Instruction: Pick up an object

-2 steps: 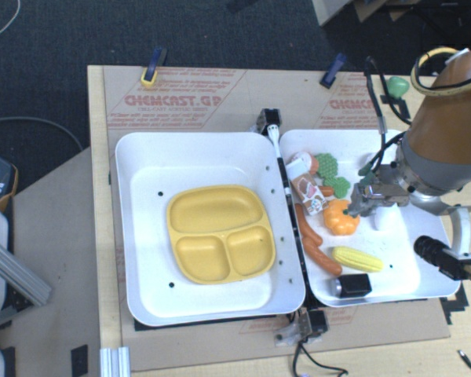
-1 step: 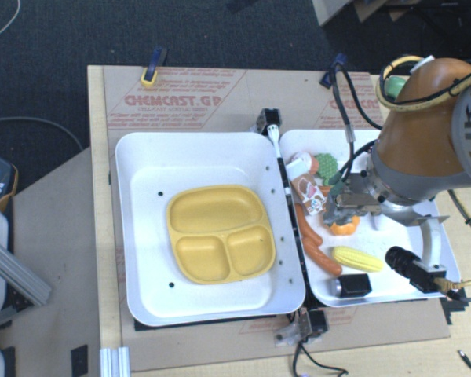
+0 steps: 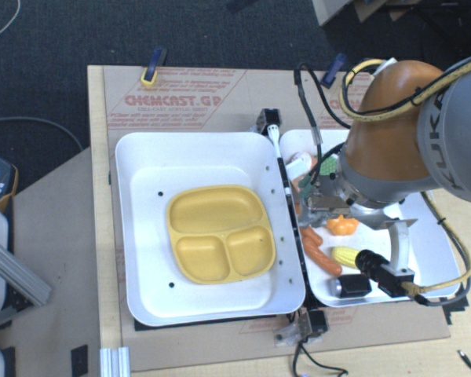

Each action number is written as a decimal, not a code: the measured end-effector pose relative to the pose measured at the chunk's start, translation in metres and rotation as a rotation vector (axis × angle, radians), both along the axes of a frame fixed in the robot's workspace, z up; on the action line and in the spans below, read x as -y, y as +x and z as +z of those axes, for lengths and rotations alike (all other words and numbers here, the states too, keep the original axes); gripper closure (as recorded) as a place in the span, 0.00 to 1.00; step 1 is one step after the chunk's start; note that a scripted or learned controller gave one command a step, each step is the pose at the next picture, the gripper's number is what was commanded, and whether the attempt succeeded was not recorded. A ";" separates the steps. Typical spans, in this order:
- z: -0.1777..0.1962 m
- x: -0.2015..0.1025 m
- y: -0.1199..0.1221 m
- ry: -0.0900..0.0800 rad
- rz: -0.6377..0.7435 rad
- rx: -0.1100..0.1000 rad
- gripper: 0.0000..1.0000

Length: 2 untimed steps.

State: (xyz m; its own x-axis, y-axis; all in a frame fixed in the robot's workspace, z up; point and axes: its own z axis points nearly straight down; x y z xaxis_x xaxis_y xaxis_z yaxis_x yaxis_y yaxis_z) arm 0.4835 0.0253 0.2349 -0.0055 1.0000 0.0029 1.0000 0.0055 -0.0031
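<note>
Glossy white plastic bins (image 3: 133, 210); matt yellow plastic tray (image 3: 220, 232); brown paper-covered bench (image 3: 180, 93).

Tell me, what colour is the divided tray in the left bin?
Mustard yellow; the divided tray shows plainly in the overhead camera view.

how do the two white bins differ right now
The left bin holds one yellow divided tray lying flat near its middle; the right bin holds several small things, among them a corn cob and an orange carrot-like piece. The left bin shows in full from above; the arm covers much of the right bin. Both are shallow, white and sit side by side.
</note>
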 end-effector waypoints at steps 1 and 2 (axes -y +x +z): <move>-0.012 -0.018 -0.009 -0.002 -0.003 -0.002 1.00; -0.002 -0.022 0.003 -0.003 -0.004 0.005 1.00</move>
State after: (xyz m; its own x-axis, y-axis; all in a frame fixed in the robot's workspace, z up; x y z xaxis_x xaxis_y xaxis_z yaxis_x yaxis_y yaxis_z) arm 0.4861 0.0469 0.2334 -0.0013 1.0000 0.0000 1.0000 0.0013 0.0024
